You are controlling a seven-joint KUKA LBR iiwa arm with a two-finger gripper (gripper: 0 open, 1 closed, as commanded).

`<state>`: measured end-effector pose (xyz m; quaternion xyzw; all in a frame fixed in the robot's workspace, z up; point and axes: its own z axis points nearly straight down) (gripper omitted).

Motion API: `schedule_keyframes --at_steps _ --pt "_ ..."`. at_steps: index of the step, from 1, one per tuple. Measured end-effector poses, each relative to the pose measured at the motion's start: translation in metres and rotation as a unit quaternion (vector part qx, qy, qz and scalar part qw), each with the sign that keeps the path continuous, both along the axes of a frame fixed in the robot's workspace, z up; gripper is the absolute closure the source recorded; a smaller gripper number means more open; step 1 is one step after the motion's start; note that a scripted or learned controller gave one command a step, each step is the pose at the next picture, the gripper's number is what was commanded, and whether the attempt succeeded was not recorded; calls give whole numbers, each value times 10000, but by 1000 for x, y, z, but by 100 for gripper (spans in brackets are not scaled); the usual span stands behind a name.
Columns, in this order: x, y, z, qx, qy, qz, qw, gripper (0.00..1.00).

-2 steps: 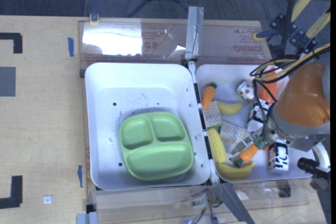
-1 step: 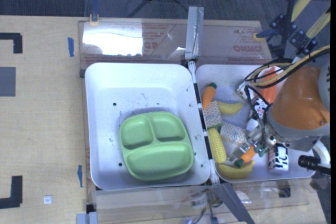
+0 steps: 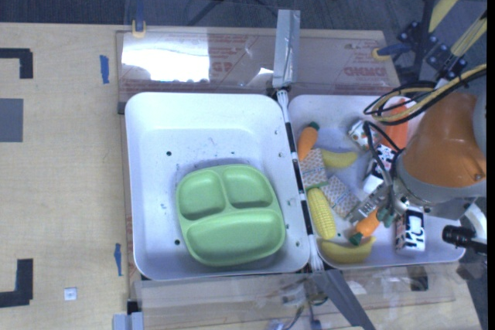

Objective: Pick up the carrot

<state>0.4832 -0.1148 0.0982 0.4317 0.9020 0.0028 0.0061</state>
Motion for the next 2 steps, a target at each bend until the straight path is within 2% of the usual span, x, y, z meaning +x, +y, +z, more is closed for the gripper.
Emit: schedule_keyframes --at_steps 1,2 --pt "82 69 87 5 51 -550 9985 100" --pt "81 69 87 4 53 -551 9985 0"
